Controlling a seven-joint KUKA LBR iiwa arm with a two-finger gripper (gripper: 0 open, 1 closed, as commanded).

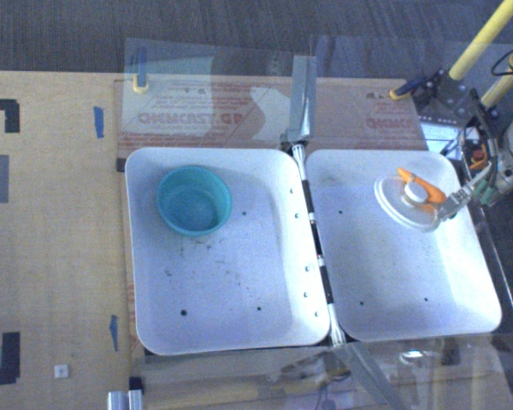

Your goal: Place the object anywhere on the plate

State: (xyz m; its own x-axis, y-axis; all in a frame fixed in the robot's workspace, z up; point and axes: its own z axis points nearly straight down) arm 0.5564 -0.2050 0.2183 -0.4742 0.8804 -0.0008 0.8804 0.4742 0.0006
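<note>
Bins sit side by side; we see a teal bowl (194,199) near the left bin's (231,314) far-left corner. By the right bin's (410,297) far-right corner, an orange object (421,186) lies on the clear plate (393,205), gripper (455,202) touching the plate's right rim.

arm (504,156): mostly cut off by right edge | gripper (455,202): too small and blurred, finger state unclear | orange object (421,186) just left of gripper: shape unclear
</note>
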